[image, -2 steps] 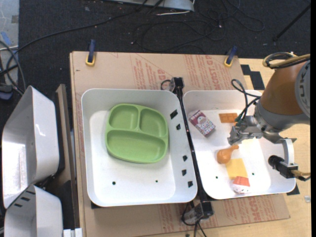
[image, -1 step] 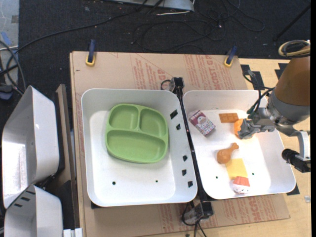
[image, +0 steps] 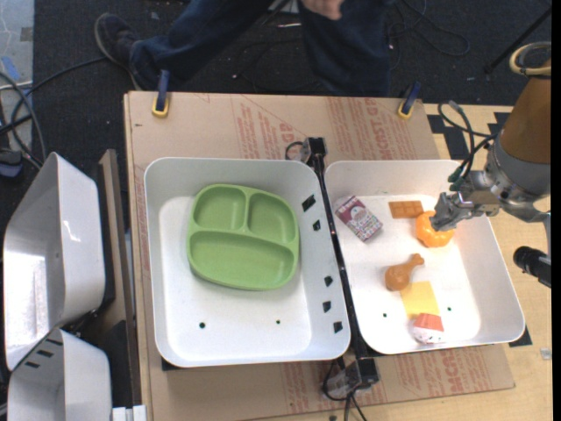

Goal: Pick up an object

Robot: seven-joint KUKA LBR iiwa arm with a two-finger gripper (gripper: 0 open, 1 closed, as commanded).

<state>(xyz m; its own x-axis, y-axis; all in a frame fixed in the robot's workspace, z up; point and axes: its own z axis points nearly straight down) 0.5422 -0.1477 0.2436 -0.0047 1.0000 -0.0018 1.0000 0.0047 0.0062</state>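
I see one bench (image: 228, 125), topped with brown cardboard. Directly on it: left bin (image: 166, 261) and right bin (image: 491, 270), side by side, touching.

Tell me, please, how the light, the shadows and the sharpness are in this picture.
Camera view: even overhead light, soft shadows only. The left bin and right bin look bright white without strong glare. The green plate is sharp; the tool above the orange object is slightly soft.

Glossy white plastic bins (image: 166, 235); matt green plastic tray (image: 243, 237); brown cardboard-like bench sheet (image: 237, 121).
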